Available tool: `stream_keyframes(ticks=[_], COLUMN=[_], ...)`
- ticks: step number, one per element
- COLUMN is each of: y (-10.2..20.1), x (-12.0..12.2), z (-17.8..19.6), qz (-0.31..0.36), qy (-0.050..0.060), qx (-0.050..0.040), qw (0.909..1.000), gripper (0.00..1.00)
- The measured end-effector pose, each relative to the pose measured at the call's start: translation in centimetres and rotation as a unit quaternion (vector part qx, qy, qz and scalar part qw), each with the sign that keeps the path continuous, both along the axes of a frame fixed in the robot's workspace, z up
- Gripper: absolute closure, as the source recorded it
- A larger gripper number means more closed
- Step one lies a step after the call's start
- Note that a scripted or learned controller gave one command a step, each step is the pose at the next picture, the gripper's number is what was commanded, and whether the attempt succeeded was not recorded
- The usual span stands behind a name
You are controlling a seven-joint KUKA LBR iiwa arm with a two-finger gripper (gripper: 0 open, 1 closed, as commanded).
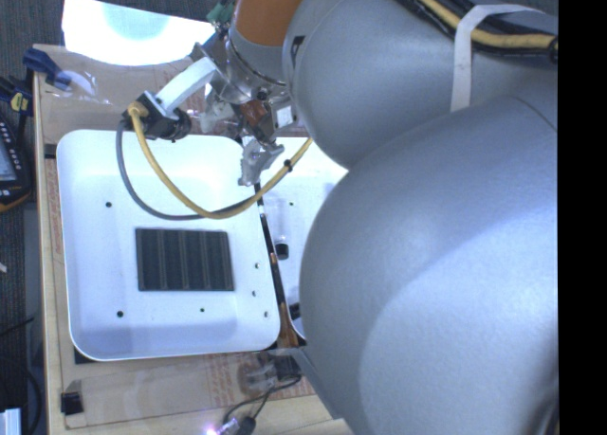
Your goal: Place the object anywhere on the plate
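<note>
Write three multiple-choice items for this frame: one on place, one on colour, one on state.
1. Where does the dark ribbed panel lie?
A. on the arm
B. on the left bin's floor
C. on the bench outside the bins

2. What colour is the cable looping over the left bin?
A. yellow
B. blue
C. red

3. How does the right bin show?
A. fully in view
B. tipped over
C. largely covered by the arm

Key: 1 B, white bin floor surrounds the panel; 2 A, the loop is plainly yellow; 3 C, the grey arm overlaps most of it.
</note>
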State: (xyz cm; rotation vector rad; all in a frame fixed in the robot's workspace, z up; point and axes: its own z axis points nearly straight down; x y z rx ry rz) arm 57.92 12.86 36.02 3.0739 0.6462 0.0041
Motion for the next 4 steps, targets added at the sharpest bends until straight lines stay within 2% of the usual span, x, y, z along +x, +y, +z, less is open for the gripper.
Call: stream_keyframes(ticks=[1,2,3,4], y=[5.1,8.8,6.8,9.2], x=[5.4,4.5,5.5,6.1], z=[-6.2,-11.4,-2.4,-1.0], qz=[-0.054,-0.105,0.098,0.344], qy=[0.001,0.002,0.004,0.005], qx=[-0.0010,0.0002,0.0006,0.0007], qw=[0.9985,0.9945,0.9952,0.9390], gripper=[1.00,1.00,1.00,1.00])
